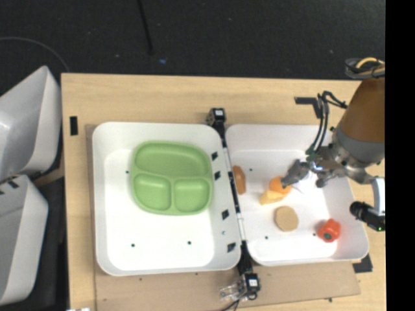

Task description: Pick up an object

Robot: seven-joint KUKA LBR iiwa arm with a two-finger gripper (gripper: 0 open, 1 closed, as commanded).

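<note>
The worktop (pixel 78 102), pale wood, fills the near foreground under everything and stretches well out to the left of the end effector (pixel 295 173). On it sit two shallow white bins side by side: the left bin (pixel 110 238), well apart from the end effector across the central divider, holds a green three-compartment plate (pixel 172 177). The right bin (pixel 259 138) is the one the grey arm (pixel 363 122) reaches into from the right, its end effector lowered toward the bin's middle. Whether that end effector is released or clenched cannot be told from here. Just beside its tip, toward the lower left, lies an orange and yellow wedge-shaped piece (pixel 275 191), so close that contact cannot be ruled in or out. Below the end effector rests a round tan cookie-like disc (pixel 286 219). Further left, near the divider, lies a small brown oblong piece (pixel 239 179). Toward the lower right sits a small red and orange object (pixel 329 230).
</note>
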